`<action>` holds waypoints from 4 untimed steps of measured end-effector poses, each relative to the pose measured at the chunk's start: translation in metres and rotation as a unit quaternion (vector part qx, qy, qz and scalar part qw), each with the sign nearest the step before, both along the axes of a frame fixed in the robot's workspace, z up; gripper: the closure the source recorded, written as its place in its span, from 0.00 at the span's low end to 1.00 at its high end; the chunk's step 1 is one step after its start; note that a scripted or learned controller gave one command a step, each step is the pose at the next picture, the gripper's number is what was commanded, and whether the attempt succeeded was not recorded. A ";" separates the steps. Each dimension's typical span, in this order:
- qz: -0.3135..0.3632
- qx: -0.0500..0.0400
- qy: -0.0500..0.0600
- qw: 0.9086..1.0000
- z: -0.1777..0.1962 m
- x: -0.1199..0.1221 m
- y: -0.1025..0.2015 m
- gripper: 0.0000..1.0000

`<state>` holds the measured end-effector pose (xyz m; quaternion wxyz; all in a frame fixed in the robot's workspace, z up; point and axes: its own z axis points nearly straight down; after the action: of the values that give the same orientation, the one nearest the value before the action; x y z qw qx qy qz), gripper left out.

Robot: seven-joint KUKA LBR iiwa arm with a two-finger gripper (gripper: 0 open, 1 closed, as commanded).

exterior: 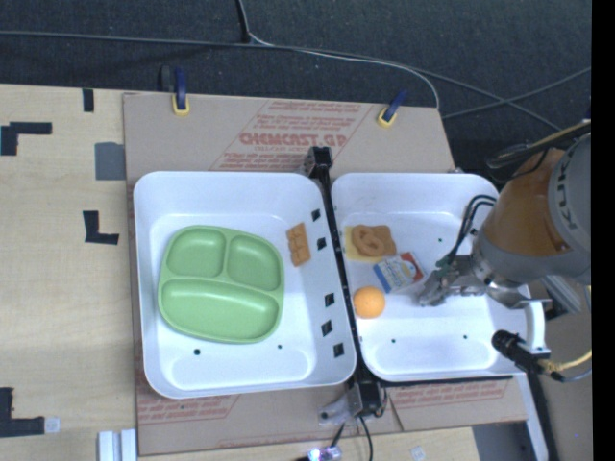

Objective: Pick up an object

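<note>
In the left bin (154, 353), a green divided plate (222, 284) is lying toward the left wall, and a small tan cracker-like piece (299, 244) is resting near the right wall, just beside the divider between the bins.

In the right bin (423, 358), three things are being kept close together in the left half. A brown toast-like piece (371, 242) is lying toward the far-left corner. An orange ball (369, 302) is sitting near the left wall, about midway along it, apart from the toast. A small blue-and-white packet (396, 274) with a touch of red at one end is lying between the ball and the gripper (434, 291), tilted to the walls.

The gripper is being held low over the middle of the right bin, just beside the packet's right end. Nothing is being seen between its fingers; whether they are spread or closed cannot be told from this view.

The packet is being judged the likeliest target. It is probably light, thin and flexible, with a slick wrapper, so it may be slipping or folding under pressure; a hold across its narrow width, near the middle, is being judged best. The ball would be rolling easily if nudged.
</note>
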<state>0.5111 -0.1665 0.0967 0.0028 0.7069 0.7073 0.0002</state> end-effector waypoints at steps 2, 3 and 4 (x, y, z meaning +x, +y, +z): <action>0.001 0.002 0.001 1.000 0.095 0.009 -0.007 1.00; 0.001 0.002 0.002 1.000 0.115 0.009 -0.006 1.00; 0.003 0.003 0.002 1.000 0.122 0.017 0.047 1.00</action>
<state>0.5285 -0.1190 0.2187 -0.0011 0.7047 0.7095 0.0006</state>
